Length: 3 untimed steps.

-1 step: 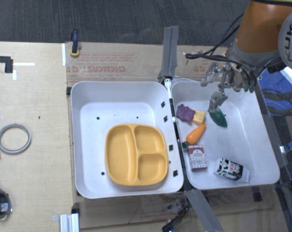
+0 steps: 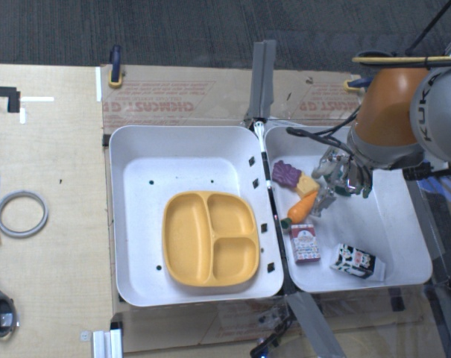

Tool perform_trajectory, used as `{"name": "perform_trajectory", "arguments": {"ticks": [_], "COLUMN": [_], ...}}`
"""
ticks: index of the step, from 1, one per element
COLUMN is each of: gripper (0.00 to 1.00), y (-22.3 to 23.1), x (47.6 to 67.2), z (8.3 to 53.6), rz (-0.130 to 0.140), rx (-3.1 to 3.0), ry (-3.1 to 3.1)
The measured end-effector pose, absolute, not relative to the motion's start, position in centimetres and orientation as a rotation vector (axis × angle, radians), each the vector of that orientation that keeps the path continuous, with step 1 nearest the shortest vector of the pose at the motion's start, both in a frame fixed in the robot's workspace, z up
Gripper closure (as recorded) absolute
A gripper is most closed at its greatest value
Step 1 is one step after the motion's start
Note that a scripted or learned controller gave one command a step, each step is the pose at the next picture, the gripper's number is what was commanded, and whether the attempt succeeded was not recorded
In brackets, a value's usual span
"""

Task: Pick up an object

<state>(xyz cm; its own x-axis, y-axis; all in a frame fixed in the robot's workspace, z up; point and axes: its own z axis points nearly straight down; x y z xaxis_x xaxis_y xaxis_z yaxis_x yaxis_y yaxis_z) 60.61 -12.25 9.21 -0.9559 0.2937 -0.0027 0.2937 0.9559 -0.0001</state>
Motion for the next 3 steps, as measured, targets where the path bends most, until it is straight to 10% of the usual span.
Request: {"name": "perform_trajectory", "arguments": {"ticks": [1, 3], "gripper": [1.0, 1.0], "y": [-12.1, -10.1], "x": [60.7, 60.2], "z": [10.2, 9.8], "rz": [-0.002, -0.002], "rx": [0.459, 1.337], "ry": [3.102, 2.843]}}
